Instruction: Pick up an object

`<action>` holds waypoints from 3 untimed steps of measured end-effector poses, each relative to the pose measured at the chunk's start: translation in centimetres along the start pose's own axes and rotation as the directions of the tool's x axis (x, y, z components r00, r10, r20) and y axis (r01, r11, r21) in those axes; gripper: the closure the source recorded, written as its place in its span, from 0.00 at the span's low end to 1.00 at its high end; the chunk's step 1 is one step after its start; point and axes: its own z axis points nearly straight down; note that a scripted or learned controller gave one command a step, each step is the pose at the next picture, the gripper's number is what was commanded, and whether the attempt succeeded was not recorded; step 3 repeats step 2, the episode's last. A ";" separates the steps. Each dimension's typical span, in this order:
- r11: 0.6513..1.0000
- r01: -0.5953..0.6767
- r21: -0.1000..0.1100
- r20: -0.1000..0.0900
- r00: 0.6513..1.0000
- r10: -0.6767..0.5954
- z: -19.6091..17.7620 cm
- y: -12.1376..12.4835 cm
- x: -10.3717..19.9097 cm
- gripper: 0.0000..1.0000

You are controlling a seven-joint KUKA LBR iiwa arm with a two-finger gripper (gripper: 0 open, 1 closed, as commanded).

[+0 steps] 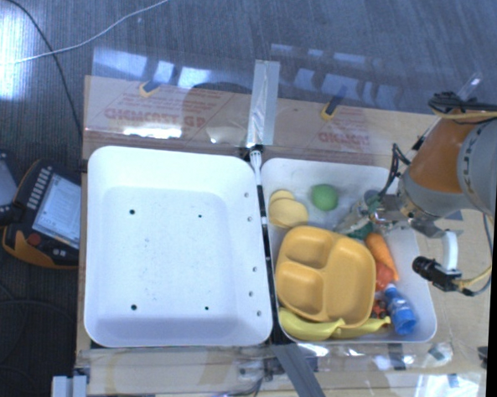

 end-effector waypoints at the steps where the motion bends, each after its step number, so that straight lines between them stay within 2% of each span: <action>1: 1.000 0.001 -0.005 0.003 1.000 -0.001 -1.1 0.1 -0.1 1.00; 2: 0.999 -0.053 0.007 0.005 0.999 0.053 -9.3 7.4 7.4 1.00; 3: 0.999 -0.053 0.007 0.005 0.999 0.053 -9.3 7.4 7.4 1.00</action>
